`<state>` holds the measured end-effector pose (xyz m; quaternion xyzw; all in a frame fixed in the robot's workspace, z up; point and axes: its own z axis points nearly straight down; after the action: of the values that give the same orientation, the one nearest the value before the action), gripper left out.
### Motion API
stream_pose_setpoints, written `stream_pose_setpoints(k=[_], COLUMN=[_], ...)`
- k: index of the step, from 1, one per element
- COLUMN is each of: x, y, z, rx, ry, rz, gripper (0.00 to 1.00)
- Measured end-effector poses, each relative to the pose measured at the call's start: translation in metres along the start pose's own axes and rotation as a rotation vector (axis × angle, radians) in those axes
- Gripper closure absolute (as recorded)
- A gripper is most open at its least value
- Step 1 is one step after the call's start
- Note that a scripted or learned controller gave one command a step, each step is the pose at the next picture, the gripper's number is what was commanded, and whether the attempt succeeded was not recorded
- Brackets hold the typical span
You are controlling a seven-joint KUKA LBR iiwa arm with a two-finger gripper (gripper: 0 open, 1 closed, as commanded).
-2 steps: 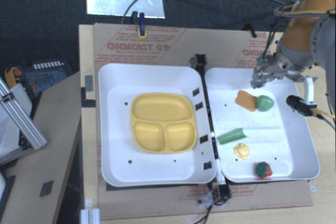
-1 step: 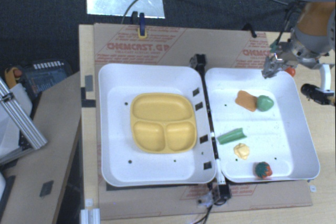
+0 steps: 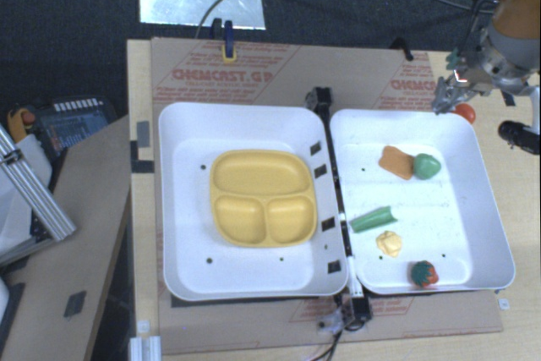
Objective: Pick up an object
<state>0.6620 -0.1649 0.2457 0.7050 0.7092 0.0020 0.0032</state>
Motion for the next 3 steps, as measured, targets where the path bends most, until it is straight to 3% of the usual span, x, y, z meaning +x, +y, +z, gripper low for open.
stream_pose_setpoints(k=[3], x=[0.146], y=[-0.058], z=[0.018], rx=[0.007], ry=[0.004], rz=[-0.004], gripper=[1.0])
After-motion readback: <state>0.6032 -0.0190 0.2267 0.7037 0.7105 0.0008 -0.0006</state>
